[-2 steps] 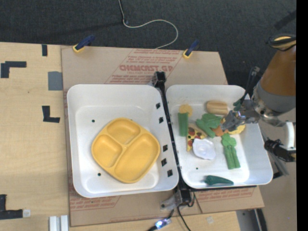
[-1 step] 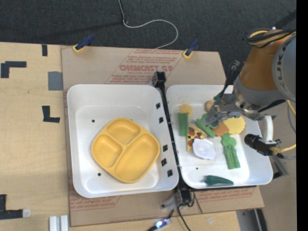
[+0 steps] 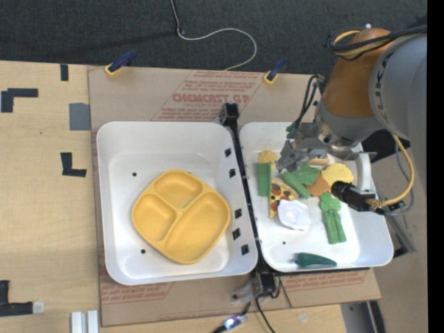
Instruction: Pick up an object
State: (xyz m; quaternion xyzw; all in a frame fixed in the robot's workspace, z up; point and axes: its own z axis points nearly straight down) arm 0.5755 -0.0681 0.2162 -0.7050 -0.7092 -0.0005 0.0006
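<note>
My gripper [image 3: 295, 159] hangs low over the right bin [image 3: 368, 252], among a pile of toy food near the bin's back left. Just under and beside it lie a green piece [image 3: 303, 180], an orange piece [image 3: 320, 184] and a yellow piece [image 3: 338, 172]. A green stick [image 3: 264, 178] lies to the gripper's left, with a small yellow piece [image 3: 267, 157] at its top. A pizza slice [image 3: 282, 192] and a white round lid [image 3: 295, 216] sit in front of it. Nothing shows clearly held.
A green toy [image 3: 332, 218] and a dark green pod [image 3: 316, 260] lie in the right bin's front. The left bin [image 3: 118, 148] holds a yellow divided plate [image 3: 182, 216]. Black clips [image 3: 229, 113] mark the wall between the bins. A white cable [image 3: 208, 37] runs behind.
</note>
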